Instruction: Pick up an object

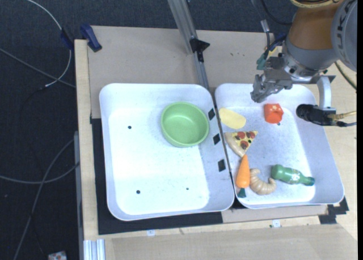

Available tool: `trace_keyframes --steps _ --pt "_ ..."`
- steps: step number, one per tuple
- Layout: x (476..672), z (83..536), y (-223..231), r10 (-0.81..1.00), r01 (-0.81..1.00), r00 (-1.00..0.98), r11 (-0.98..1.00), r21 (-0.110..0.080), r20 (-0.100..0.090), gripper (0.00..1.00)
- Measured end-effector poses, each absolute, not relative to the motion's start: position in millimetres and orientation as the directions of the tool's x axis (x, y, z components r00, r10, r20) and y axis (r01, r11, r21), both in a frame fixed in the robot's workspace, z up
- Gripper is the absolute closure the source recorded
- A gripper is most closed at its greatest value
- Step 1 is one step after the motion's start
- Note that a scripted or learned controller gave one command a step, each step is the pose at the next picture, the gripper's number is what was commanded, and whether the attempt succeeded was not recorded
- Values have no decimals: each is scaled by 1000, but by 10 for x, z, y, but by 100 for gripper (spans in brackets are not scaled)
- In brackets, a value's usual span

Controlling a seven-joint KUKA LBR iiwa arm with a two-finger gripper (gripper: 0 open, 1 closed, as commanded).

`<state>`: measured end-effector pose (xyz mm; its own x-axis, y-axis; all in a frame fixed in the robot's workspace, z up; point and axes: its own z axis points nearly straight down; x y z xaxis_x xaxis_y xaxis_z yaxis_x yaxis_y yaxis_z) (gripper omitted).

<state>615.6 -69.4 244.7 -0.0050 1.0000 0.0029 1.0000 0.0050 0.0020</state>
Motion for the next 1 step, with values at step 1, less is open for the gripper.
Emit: trace_keyframes --steps 1 --pt "6085 2338 -165 1000 1000 -5 5 -12 6 100"
